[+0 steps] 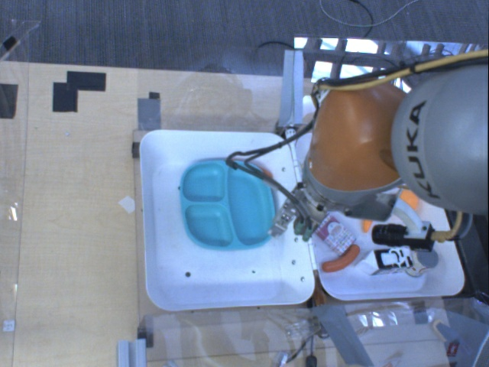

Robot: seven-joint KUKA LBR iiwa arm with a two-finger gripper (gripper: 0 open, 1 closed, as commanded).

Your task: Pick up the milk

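A small white carton with black markings, which looks like the milk, lies in the right bin near its front. My gripper hangs low over the seam between the two bins, just off the right edge of the blue plate and well left of the carton. Nothing shows between its tips. The arm's orange band and grey body hide most of the right bin's back half.
A blue divided plate lies in the left bin. In the right bin, a pink-patterned packet and a brown sausage lie close to the gripper. An orange piece peeks out from under the arm.
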